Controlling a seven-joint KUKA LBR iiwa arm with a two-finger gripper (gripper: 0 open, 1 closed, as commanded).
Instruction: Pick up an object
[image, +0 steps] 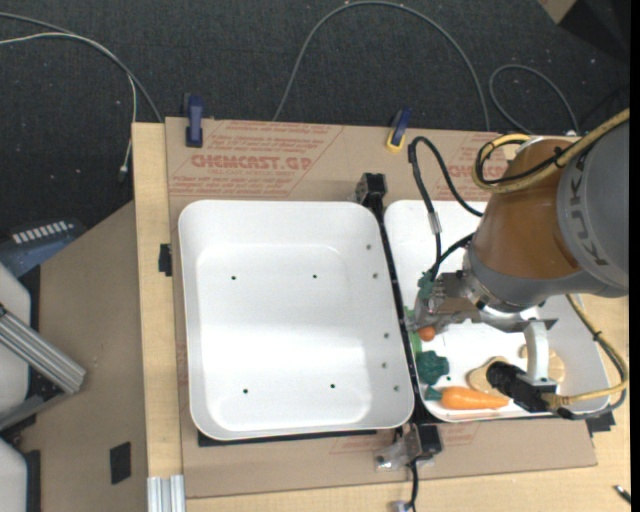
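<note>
Left bin (280, 330): plain white, four small dark dots on its floor
Right bin (405, 240): white
Arm (603, 215): grey, with a brownish-orange band (520, 230)
Carrot-shaped piece (472, 399): bright orange
Green piece (432, 366): dark green
Small bit (427, 333): orange
Bench board (160, 300): tan, with red lettering (250, 160) printed across the far side
Left clamp (193, 120): blue
Second clamp (399, 128): blue and yellow
Floor (70, 100): dark grey, finely speckled

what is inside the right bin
An orange carrot-shaped thing lies at the lower edge of the right bin, with a green thing close by. The arm covers much of the bin's middle, so whatever lies under it cannot be seen.
</note>
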